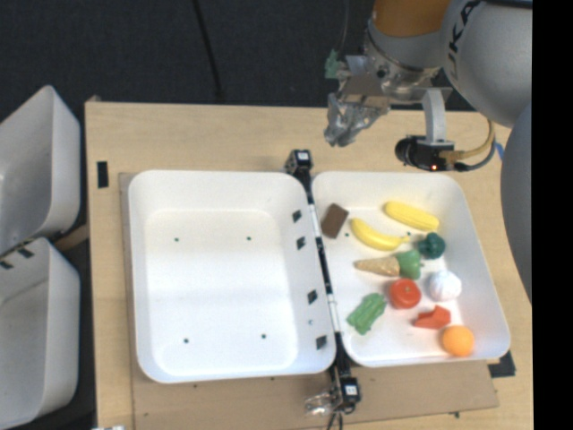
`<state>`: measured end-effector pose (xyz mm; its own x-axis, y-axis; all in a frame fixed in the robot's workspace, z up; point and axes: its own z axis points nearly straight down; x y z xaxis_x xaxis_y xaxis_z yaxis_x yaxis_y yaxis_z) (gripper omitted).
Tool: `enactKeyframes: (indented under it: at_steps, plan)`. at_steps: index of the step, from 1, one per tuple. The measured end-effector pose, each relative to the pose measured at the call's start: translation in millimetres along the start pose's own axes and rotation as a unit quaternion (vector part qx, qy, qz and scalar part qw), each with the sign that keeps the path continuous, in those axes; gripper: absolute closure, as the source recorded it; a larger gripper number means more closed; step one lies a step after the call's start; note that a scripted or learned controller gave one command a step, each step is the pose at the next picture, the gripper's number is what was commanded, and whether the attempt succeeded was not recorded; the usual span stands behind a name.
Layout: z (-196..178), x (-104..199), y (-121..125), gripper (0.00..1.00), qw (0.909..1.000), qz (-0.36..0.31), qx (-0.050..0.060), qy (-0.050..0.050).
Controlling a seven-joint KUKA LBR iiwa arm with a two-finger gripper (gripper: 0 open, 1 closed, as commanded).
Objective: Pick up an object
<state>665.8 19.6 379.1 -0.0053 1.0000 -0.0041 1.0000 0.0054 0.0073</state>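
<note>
The gripper hangs above the bench just beyond the far edge of the right bin, and I cannot tell how it is set or whether it has anything. Down in that bin lie two bananas, a tomato, an orange and a brown block
</note>
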Motion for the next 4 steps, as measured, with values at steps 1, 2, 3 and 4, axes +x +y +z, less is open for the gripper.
enactKeyframes:
  at_steps: [1,2,3,4]
  plan:
    - [-133.6,23.5,25.9,1.00,1.0000,0.000,-0.005,0.002]
    - [38.4,13.0,13.0,1.00,0.9999,0.003,0.012,0.001]
    - [-122.4,35.1,25.4,1.00,1.0000,0.000,-0.007,0.003]
    - [92.9,27.9,-9.4,1.00,0.9999,0.003,0.011,0.001]
